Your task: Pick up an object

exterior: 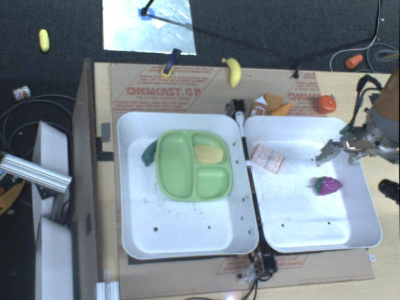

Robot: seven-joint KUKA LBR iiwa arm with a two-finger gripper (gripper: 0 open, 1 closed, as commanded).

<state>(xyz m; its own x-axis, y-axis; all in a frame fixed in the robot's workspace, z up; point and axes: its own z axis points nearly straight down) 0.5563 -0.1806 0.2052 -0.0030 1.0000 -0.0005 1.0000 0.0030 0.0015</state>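
A purple grape bunch (327, 185) lies in the right bin (300, 230), toward its right side. A pink patterned packet (267, 159) rests near that bin's upper left. My gripper (341, 150) hangs over the right bin's upper right, above and slightly right of the grapes, with its fingers spread open and nothing between them. In the left bin (181, 236) a green divided plate (192, 165) carries a yellow piece (209, 153), and a dark green object (149, 152) lies at the plate's left.
Behind the bins on the cardboard lie a banana (234, 72), an orange carrot-like toy (275, 105) and a red-orange ball (326, 104). A black clamp (237, 109) sits at the seam between the bins. Cables run at the upper right.
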